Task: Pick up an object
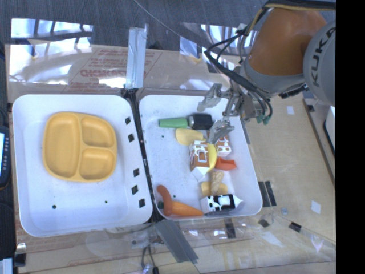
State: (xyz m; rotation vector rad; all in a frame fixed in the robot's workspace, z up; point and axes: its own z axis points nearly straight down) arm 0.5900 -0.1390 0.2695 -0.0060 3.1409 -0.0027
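Object not picked yet: toys sit in right bin (pixel 149 153), green marker (pixel 185 121) nearest. Gripper (pixel 223 117) hovers beside it, nothing between fingers; can't tell spread. Grasp + lift left.

Yellow divided plate (pixel 80 146) in the left white bin (pixel 28 204); right bin (pixel 171 147) shows a green-and-black marker (pixel 185 121), orange carrot (pixel 181 209), black-and-white cow-patterned carton (pixel 220 203).

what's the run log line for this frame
arm: over right bin upper edge | gripper: above toy pile, nothing seen held | left bin: yellow divided plate | pick: not yet done
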